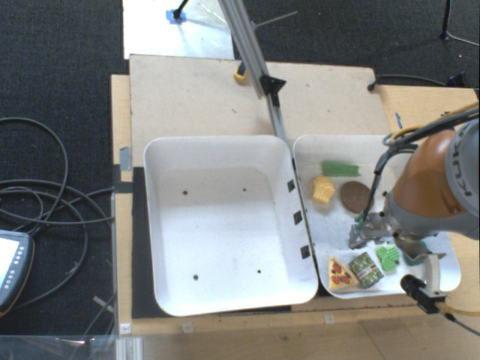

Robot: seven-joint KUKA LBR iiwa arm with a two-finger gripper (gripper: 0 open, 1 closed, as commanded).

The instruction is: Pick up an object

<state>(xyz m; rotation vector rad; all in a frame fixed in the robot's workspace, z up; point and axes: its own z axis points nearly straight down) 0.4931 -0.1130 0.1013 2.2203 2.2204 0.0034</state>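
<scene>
Jaws (363,235) low in right bin (315,147); can't tell their opening or any hold. Green toy (387,257) just right of them, carton (366,268) below, brown disc (355,195) above. Clutter crowds the descent.

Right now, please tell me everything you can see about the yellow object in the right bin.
The yellow object is a small blocky piece, pale yellow with a slightly ribbed or bumpy surface, maybe plastic or foam. It lies on the floor of the right bin, near the wall shared with the left bin. A green piece lies just above it, very close, and a brown disc sits to its right, apart. The gripper is lower right, not touching it.
</scene>
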